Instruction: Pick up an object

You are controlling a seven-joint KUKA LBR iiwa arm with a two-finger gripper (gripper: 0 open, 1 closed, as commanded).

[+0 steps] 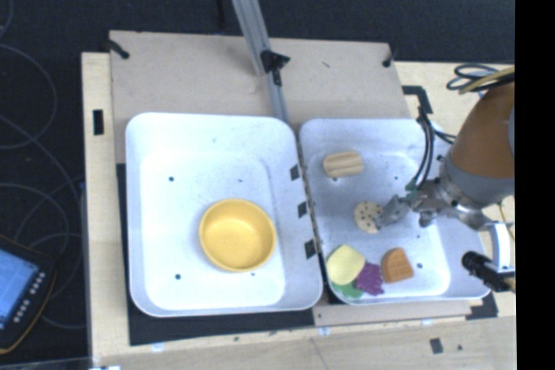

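Your tool [395, 210] sits in the right bin [381, 137], cookie [368, 216] just left, touching its tip; grip state unreadable.

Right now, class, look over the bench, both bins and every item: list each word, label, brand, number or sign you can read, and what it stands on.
None can be read.
The lit blue screen at the lower left is too blurred to read.
The yellow bowl, wooden cylinder, spotted cookie and both white bins show no legible text.
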